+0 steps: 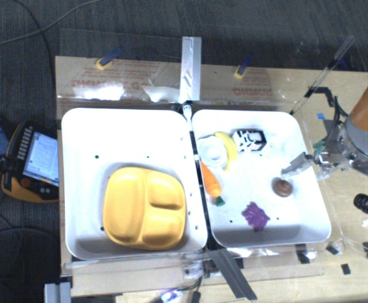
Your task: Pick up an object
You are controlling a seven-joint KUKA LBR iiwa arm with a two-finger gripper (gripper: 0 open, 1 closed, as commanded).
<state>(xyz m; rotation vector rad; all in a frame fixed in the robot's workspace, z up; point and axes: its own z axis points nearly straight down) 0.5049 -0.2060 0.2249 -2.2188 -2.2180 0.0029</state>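
The right bin [297, 229] holds several small things. A brown round piece [283, 186] lies near its right wall, and a purple grape bunch [255, 214] sits toward the front. An orange carrot [211, 182] rests along the left wall. At the back are a yellow banana [229, 145], a white cup [212, 151] and a black-and-white striped toy [249, 139]. My gripper [299, 163] hangs over the bin's right side, just above and to the right of the brown piece, with nothing visibly held.
A yellow divided plate [146, 206] lies in the left bin [89, 137]. A metal post [190, 68] stands behind the divider between the bins. A handheld pendant [32, 163] lies off the bench at left. Cables cross the dark floor.
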